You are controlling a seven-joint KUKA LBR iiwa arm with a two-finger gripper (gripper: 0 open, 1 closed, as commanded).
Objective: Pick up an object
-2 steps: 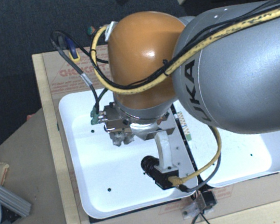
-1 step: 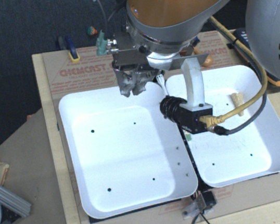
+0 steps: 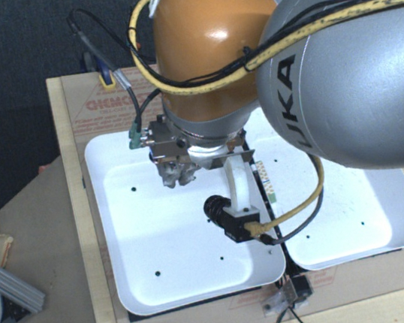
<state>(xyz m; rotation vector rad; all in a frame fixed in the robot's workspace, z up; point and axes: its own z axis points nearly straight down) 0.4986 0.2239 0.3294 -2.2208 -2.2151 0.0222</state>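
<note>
The grey arm, with its orange band, enters from the right and covers most of the right bin, whose near and right edges show. The brown surface frames both bins. The left bin lies largely open: its left and near edges are unobstructed, with bare floor (marked by a few small dark dots) in front. The pincer hangs over this bin's rear half, apart from the walls; whether it is released or clenched cannot be told, nor which object is targeted. A black wrist module sits just beside the dividing edge.
</note>
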